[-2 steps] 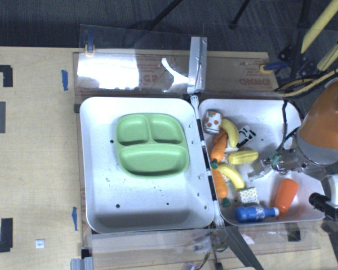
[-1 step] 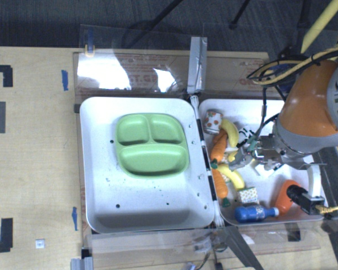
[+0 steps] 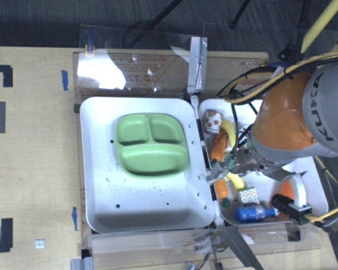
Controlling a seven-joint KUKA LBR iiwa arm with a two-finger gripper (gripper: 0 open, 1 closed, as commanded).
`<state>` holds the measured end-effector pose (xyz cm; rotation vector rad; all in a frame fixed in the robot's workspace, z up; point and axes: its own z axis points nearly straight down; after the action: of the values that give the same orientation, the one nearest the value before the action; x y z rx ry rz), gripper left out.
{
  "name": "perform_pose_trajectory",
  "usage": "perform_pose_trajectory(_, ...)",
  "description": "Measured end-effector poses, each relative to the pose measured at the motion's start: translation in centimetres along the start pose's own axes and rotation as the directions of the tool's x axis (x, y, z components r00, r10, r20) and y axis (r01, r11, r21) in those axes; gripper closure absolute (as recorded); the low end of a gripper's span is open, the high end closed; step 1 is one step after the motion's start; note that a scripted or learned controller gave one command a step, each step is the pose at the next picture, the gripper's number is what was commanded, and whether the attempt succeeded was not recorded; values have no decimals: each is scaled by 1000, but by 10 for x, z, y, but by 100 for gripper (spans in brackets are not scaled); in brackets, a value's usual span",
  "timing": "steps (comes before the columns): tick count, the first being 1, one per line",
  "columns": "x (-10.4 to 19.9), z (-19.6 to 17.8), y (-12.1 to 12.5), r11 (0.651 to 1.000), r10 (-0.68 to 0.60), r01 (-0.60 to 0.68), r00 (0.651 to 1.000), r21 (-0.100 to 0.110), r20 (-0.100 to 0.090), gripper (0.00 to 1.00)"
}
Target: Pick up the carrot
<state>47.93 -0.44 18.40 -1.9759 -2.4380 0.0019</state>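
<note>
Camera view: the gripper [image 3: 224,167] hangs low over the carrot [image 3: 218,145] in the right bin [image 3: 311,167], likely positioned to grasp; whether its claw is wide or narrow I cannot tell.

Probably a robotics lab, taped wooden bench [image 3: 34,151], tripod legs [image 3: 174,10], loose cables [image 3: 253,80]

Your two bins sat side by side: left bin [image 3: 96,167] held a divided plate [image 3: 152,144] near its middle. In the right bin [image 3: 209,104], carrot [image 3: 218,145] lay by the left wall, banana [image 3: 230,133] just right of it, bottle [image 3: 253,212] at the front, arm [image 3: 287,122] over the rest.
</note>
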Motion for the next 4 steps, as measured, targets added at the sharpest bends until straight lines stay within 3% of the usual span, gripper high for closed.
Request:
perform_pose_trajectory(1,-1,-10,1,1000,2,-2,1000,-3,1,100)
perform_pose_trajectory(2,-1,-10,1,1000,2,-2,1000,-3,1,0)
perform_pose_trajectory(3,7,0,1,999,48,-48,999,1,0,0)
perform_pose_trajectory(4,-46,0,5,996,89,-89,996,-4,3,0)
